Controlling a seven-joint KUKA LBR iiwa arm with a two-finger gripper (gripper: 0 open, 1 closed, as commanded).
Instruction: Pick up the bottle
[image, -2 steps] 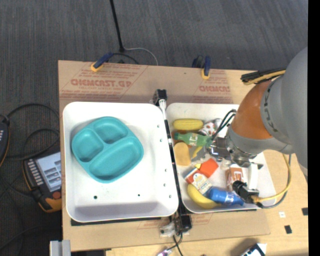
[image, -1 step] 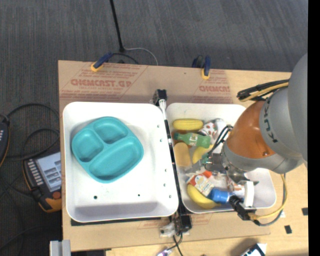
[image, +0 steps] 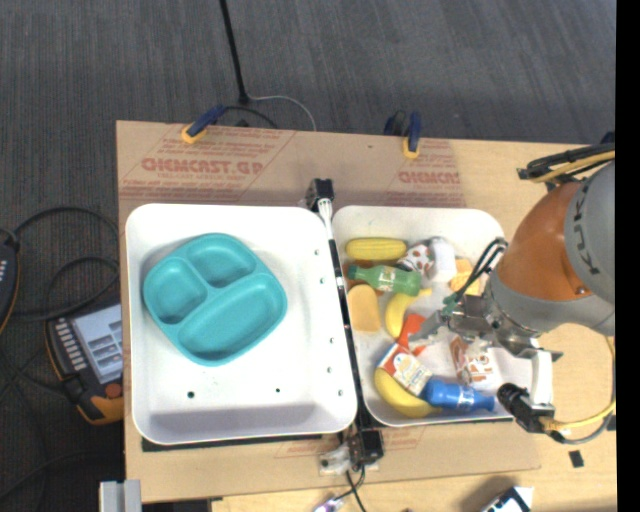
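Two shallow white bins sit side by side on the desk (image: 250, 160), a brown board printed with red lettering and clamped at its far edge.

Left bin (image: 150, 400): holds one teal divided plate (image: 214, 297) with three compartments, lying flat toward the bin's far-left part.

Right bin (image: 470, 216): crowded with toy food and small packages. A yellow corn-like piece (image: 375, 249) lies near the far edge. Just below it lies the bottle (image: 385, 279), green with a red cap end pointing left, on its side, touching a yellow-orange block (image: 364, 307) beneath it. A banana (image: 398, 393) curves along the near-left part of the bin, with a red and white carton (image: 408, 371) resting on it. A blue object (image: 457, 398) lies at the near edge, beside the banana's right end. A white and red item (image: 420, 260) sits near the far middle.

The arm (image: 560, 260) reaches in from the right, its orange band over the bin's right rim. The claw (image: 455, 322) hangs over the middle-right of the right bin, amid the clutter, near a red and white packet (image: 477, 366). It sits to the right of the bottle and apart from it. Whether the claw is open or closed cannot be told from this angle; nothing is visibly gripped in it.

Cables and a dark device lie on the floor left of the desk.
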